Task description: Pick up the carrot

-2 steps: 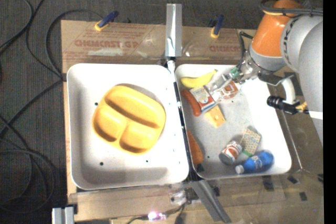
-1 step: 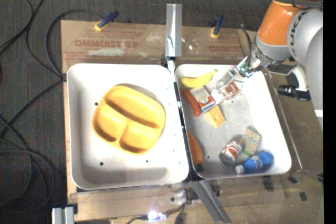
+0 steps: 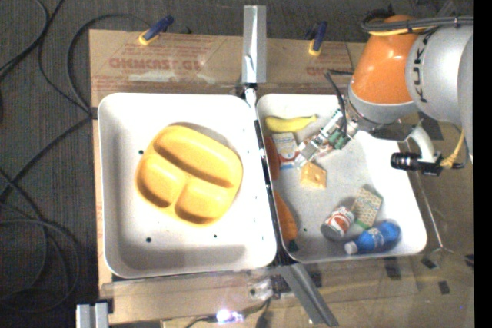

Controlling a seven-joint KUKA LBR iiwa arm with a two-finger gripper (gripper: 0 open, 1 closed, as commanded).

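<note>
The carrot (image 3: 285, 217) is a long orange piece lying along the left wall of the right bin (image 3: 400, 188), near its front corner. My gripper (image 3: 314, 147) hangs over the back left part of that bin, pointing down and to the left above a small red and white carton (image 3: 287, 150). It is well behind the carrot, with nothing visibly held. The grey arm with its orange band (image 3: 384, 73) reaches in from the right.
A banana (image 3: 288, 122) lies at the back of the right bin, with a tan cracker (image 3: 313, 177) mid-bin. A can (image 3: 337, 223), a blue bottle (image 3: 374, 237) and a small packet (image 3: 368, 203) sit at the front right. The left bin (image 3: 123, 242) holds a yellow divided tray (image 3: 190, 173).
</note>
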